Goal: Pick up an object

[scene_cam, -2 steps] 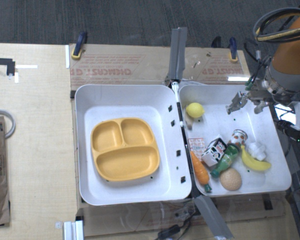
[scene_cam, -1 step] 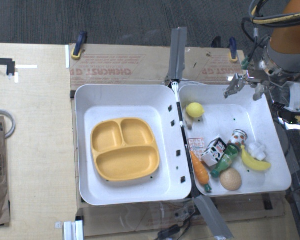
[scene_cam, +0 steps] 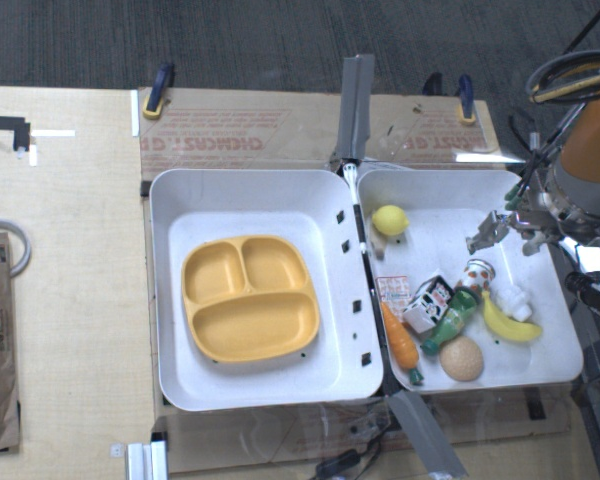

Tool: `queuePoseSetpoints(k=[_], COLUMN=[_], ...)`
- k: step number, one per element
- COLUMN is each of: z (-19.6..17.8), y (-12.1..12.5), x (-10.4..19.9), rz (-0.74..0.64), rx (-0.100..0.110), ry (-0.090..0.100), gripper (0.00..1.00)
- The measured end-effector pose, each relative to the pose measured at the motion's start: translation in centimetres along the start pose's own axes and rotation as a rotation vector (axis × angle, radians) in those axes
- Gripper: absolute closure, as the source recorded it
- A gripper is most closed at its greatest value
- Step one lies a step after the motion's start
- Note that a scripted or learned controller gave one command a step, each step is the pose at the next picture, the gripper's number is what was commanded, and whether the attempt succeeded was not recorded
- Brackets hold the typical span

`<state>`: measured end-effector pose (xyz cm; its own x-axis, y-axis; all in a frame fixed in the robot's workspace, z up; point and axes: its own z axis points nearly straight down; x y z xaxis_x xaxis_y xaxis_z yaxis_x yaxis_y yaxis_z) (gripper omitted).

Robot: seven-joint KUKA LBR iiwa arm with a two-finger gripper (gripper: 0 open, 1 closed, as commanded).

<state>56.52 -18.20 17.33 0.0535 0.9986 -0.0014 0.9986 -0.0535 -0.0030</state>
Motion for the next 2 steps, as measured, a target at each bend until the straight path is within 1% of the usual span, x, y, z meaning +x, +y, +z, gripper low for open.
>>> queuePoseSetpoints(k=[1,2], z=[8.0,8.2], y=[-3.9,-8.5], x=[-3.0,-3.8], rz=[-0.285,-0.245], rx=[-0.002,-0.001], ry=[0.001,0.009], gripper=[0.0,0.0])
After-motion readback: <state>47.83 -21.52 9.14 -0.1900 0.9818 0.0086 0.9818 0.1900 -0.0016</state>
